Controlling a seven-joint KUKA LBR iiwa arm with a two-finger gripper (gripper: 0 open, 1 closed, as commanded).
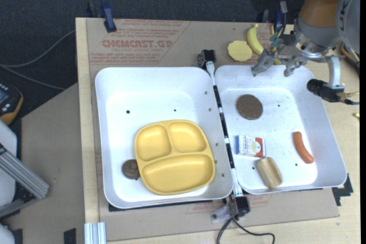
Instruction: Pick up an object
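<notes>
Approach step. Gripper (277,63) spread wide, holding nothing, upper right of frame over right bin's (320,123) far rim. Nearest pick: cookie (250,107) (flat, awkward) mid-right. Next: descend, straddle it, close.

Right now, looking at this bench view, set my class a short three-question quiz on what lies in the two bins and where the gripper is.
1. True or false: the yellow divided tray lies in the right bin.
2. Which thing lies nearest the gripper? A) hot dog sausage B) brown cookie C) bread roll
3. Fill in: beside the tray, at its left edge, sits a small brown ______.

Key: 1 false, it lies in the left bin. 2 B. 3 disc. The banana lies outside both bins.
</notes>
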